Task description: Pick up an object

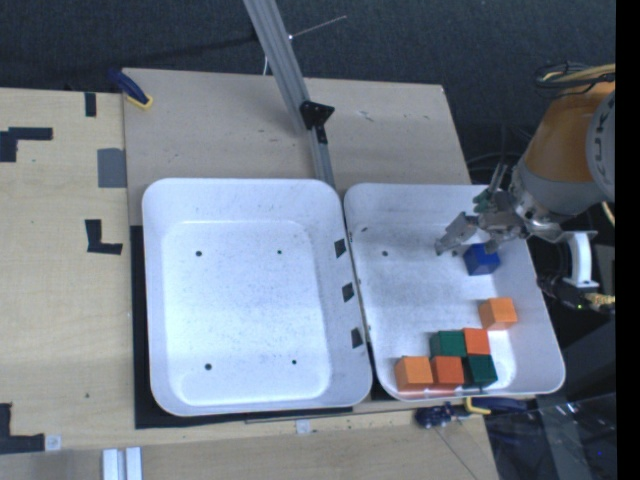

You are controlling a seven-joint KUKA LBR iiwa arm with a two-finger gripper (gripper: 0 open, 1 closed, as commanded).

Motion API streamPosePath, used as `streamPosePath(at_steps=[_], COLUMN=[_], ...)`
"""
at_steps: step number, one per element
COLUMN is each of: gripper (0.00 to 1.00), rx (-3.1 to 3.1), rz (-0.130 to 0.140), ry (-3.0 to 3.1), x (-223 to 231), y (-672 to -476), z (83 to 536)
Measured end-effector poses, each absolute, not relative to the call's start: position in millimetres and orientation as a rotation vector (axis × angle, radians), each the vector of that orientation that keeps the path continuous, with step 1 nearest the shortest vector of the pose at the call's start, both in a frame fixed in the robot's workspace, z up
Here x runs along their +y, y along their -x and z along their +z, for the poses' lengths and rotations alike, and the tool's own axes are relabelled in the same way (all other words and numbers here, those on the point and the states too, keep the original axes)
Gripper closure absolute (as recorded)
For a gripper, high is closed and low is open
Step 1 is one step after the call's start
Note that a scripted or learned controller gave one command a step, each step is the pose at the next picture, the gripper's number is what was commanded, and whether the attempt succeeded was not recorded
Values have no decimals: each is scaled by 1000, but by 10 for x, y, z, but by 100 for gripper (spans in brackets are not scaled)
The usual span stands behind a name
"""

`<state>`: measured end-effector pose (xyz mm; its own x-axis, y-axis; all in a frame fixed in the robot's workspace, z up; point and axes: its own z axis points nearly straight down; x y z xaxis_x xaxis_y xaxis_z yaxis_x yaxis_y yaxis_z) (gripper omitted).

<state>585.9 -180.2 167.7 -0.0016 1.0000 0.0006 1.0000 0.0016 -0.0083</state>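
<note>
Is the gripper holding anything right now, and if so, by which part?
Cannot be told. The gripper hovers in the right bin just above the blue block, but no hold on it shows.

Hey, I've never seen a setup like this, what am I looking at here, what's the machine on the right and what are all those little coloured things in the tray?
This is one picture from a camera fixed above a wooden bench, looking down at a slant. The grey and orange shape on the right is a robot arm. At its end sits a two-finger gripper, a simple mechanical hand. It hangs over the right bin, close to a blue block. I see nothing between its fingers.

Two shallow white bins sit side by side. The left bin lies next to the right one. In the right bin, besides the blue block, there is an orange block on its own, and near the front edge a cluster of orange and green blocks packed together. The robot's job is to pick one object up.
</note>
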Motion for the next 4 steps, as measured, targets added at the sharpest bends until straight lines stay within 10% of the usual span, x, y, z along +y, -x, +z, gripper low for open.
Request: streamPosePath(at_steps=[2,3,4], gripper=[0,100,100], rx=[-2222,-2222,-2225], rz=[4,2,-3], ry=[2216,2215,2221], x=[-1750,-1746,-1689], y=[-5809,-5810,-5824], z=[907,1011,1446])
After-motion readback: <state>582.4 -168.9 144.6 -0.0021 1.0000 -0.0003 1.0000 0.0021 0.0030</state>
